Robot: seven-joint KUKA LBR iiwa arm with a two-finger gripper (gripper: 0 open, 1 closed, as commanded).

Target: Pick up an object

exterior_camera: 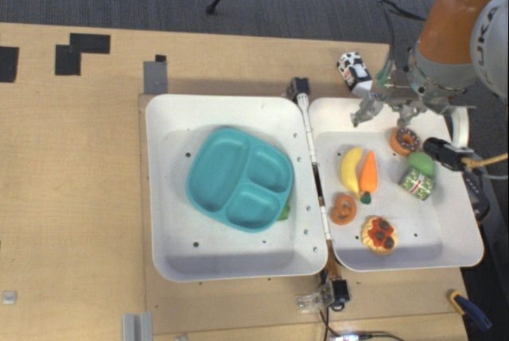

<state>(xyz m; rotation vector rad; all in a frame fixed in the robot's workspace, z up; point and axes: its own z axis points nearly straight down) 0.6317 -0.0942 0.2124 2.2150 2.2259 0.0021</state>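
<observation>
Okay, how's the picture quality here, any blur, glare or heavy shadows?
Camera view: lighting is even and soft, with faint shadows under the teal tray and inside the bin walls; no strong glare on the white bins; the gripper looks slightly soft, and small toys like the banana lack fine detail.

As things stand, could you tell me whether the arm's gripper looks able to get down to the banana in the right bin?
Probably yes. The banana lies uncovered in the right bin, with the gripper hovering just beyond it. Only the carrot lies close against its side, which may crowd one finger.
</observation>
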